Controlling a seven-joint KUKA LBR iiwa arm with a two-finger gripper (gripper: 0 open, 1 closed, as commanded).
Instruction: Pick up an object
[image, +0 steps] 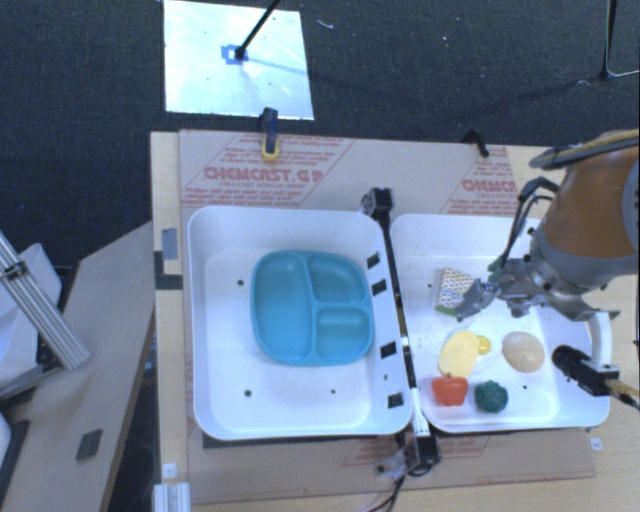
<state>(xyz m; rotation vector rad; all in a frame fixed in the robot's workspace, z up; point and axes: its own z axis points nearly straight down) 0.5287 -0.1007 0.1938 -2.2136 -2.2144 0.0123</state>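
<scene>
Camera view, read left to right. The left bin (215, 300) holds a blue divided tray (310, 305), lying flat near its centre, with three compartments facing up. A black divider strip (393, 310) runs between the two bins. The right bin (420, 240) carries the loose objects. A patterned packet (455, 287) lies toward the bin's 10 o'clock. A yellow piece (461, 353) sits near the bin's centre, and a red piece (450, 390) lies just at its 6 o'clock, the two appearing to touch. A dark green piece (491, 397) lies at 3 o'clock of the red one, close beside it. A pale, egg-like piece (523, 352) rests at 3 o'clock of the yellow piece, apart from it. The gripper (478, 298) hangs over the right bin, just at 3 o'clock of the packet and at 12 o'clock of the yellow piece; whether its claw is apart or together cannot be told, and nothing is seen between its tips. The arm (595, 215) enters from 3 o'clock.
</scene>
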